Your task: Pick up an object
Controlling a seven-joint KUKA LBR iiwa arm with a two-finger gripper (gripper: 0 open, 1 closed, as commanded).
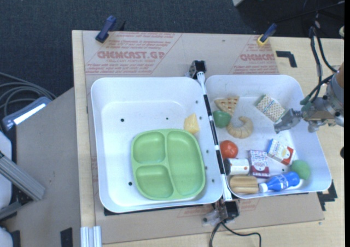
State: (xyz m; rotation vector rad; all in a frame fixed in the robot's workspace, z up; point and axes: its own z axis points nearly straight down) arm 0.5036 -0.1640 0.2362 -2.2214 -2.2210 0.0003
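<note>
Camera view is showing the gripper reaching in from the right edge and hanging over the right part of the right bin. Its grey tip is pointing leftward and slightly down, toward the middle of that bin, and whether it is open or closed I cannot tell, since the end is blurring into one pale shape. Nothing is sitting visibly in it. The tip is lying just right of a patterned packet and above a small red-and-white carton, apparently apart from both. Behind it the arm is stretching nearly level toward the right edge, with dark cables looping up above the wrist.

The right bin is holding the candidate objects: a waffle piece at upper left, a green pepper-like piece just under it, a croissant near the middle, a red tomato by the divider, a dark red box, a hot-dog bun along the near wall, a blue-and-white bottle lying on its side beside the bun, and a green ball-like item at the bottle's right end.

The left bin is carrying a green divided tray and a yellow wedge touching the tray's far right corner. Both bins are resting on the brown board of the surface.
</note>
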